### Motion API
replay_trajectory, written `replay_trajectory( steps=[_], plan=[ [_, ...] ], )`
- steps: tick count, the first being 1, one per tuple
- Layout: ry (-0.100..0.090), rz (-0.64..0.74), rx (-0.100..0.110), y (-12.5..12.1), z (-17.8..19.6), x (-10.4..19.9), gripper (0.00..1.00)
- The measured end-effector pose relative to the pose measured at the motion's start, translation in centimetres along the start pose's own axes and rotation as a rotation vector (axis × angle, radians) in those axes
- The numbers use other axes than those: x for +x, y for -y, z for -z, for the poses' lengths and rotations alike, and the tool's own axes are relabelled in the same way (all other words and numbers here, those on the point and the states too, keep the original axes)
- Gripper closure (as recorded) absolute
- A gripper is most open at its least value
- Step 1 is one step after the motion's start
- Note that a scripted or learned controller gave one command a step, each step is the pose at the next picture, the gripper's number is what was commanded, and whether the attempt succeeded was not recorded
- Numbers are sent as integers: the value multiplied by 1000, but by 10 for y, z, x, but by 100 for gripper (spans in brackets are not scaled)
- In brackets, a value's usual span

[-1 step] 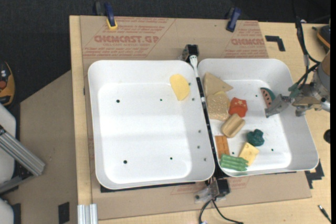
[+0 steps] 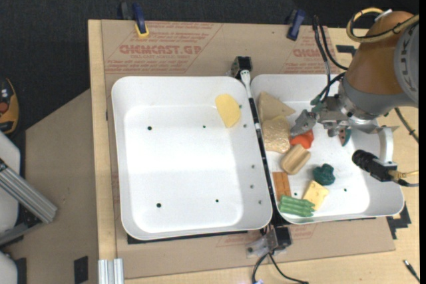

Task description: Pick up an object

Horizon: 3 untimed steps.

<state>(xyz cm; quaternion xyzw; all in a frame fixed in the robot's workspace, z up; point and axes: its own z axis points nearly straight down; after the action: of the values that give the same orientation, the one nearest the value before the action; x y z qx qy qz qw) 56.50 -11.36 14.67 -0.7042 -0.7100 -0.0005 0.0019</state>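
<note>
Presently the grey arm with its orange band reaches over the right shallow white bin from the worktop's right edge, and its pincer hangs low near that bin's left wall. Whether the pincer stands apart or together cannot be told; the wrist hardware hides it. A small red-orange rounded object lies directly beneath the pincer tip, touching or nearly touching it, and contact cannot be confirmed. Along the left wall of the right bin, from the far edge toward the near edge, lie a tan wedge-shaped block, a beige speckled lump, a tan bread-roll-shaped piece, a narrow orange strip and a green ribbed piece at the near left corner. A yellow cheese-like wedge rests just beside the green ribbed piece, and a dark green knobbly object sits toward the bin's middle. A black cylindrical fitting on the arm hangs over the right side of that bin. The left shallow white bin holds one pale yellow oval piece near its far right corner. Both bins rest on a brown cardboard sheet covering the worktop, held at the far edge by blue clamps.
</note>
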Motion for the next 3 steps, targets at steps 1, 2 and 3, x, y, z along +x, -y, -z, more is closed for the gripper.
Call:
replay_trajectory(
  steps=[1,2,3],
  plan=[
    [2,-10,-2,5,-62,-6,0],
    [8,-7,-11,-28,-58,6,0],
    [6,-9,-10,-26,-49,6,100]
  ],
)
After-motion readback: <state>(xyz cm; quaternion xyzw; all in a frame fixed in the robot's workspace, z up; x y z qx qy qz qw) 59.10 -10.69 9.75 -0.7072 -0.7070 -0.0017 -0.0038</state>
